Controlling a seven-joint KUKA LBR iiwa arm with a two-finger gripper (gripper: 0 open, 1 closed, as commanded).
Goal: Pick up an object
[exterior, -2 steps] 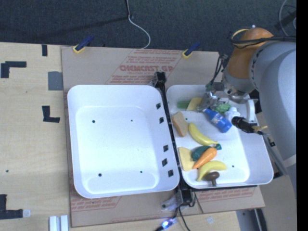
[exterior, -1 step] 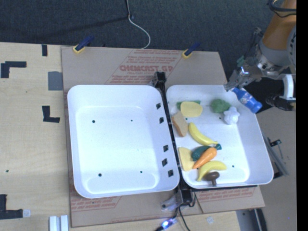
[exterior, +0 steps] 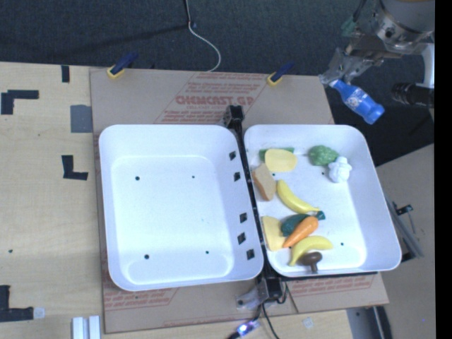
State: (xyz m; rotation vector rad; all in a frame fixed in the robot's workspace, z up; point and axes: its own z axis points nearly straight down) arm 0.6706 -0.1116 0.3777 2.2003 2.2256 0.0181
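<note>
The fingers [exterior: 344, 73] are clenched on a blue bottle [exterior: 359, 101], which hangs tilted from them, up in the air past the far right corner of the right bin [exterior: 374, 189] and outside its rim. I see the bottle's pale cap end up between the fingers and its blue body slanting down to the right.

Working from my near edge: at the front of the right bin lies a brown mushroom [exterior: 312, 259], touching a yellow banana [exterior: 311, 245]. Just behind them an orange carrot [exterior: 301, 231] lies slantwise, its top against a dark teal vegetable [exterior: 296, 222]. A yellow piece [exterior: 272, 232] sits beside these against the divider. Farther back a second banana [exterior: 294, 199] curves through the middle of the bin, with a tan slice of bread [exterior: 265, 183] to its left by the inner wall. Behind that is a yellow lemon-like piece [exterior: 280, 161] with a green bit at its edge. Near the far right I make out a small white figure [exterior: 340, 169] touching a green lump like broccoli [exterior: 323, 155].

The left bin [exterior: 113, 210] stands just beside the right one, joined along a row of black clips [exterior: 244, 217]. Both rest on a brown cardboard sheet [exterior: 205, 101] on the wooden bench [exterior: 42, 182]. Two blue and yellow clamps [exterior: 122, 63] hold the sheet's far edge. Above the fingers, the grey arm [exterior: 402, 13] shows its orange band.
</note>
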